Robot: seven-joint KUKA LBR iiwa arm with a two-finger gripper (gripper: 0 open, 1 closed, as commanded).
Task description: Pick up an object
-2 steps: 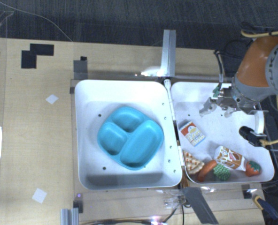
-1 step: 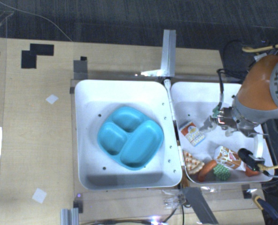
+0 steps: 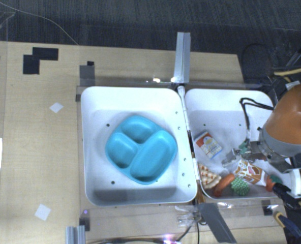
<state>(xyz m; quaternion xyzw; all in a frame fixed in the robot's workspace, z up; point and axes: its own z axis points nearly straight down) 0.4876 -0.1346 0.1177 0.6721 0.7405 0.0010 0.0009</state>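
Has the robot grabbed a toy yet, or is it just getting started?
Nothing looks picked up yet. The end effector is low in the right bin, by the heap of small things: a small carton, a waffle and a green piece all lie on the floor. I can't tell if it grips anything. Grabbing and lifting remain. The blue tray sits in the left bin.

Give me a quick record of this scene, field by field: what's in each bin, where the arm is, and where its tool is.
left bin: blue three-compartment tray
right bin: small carton, waffle-like piece, orange carrot-like piece, green knobbly item, printed packet
arm: over the right bin's right side
tool: low above the clutter, beside the carton
tool grip state: cannot tell
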